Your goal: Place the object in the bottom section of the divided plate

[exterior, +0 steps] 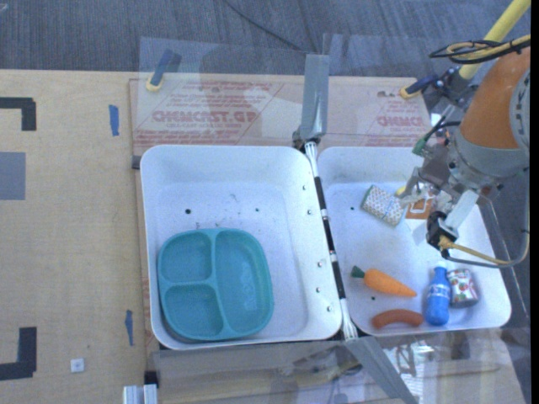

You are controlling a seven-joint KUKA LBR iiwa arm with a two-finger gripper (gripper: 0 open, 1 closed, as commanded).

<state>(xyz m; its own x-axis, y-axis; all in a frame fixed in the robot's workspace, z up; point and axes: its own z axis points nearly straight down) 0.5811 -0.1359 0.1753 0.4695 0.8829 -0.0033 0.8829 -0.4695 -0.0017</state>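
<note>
The gripper [418,194] hangs over the right bin [497,314] beside a speckled sponge [383,205]; whether it is wide or narrow cannot be told. The teal divided plate [215,284] lies in the left bin [221,162]

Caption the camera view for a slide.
Pincer over right bin of toys; teal divided plate waits in left bin.

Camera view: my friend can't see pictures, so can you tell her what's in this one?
A grey and orange robot arm reaches over the right white bin, which holds a toy carrot, sausage, blue bottle, small can and speckled block. The left bin holds a teal divided plate.
</note>
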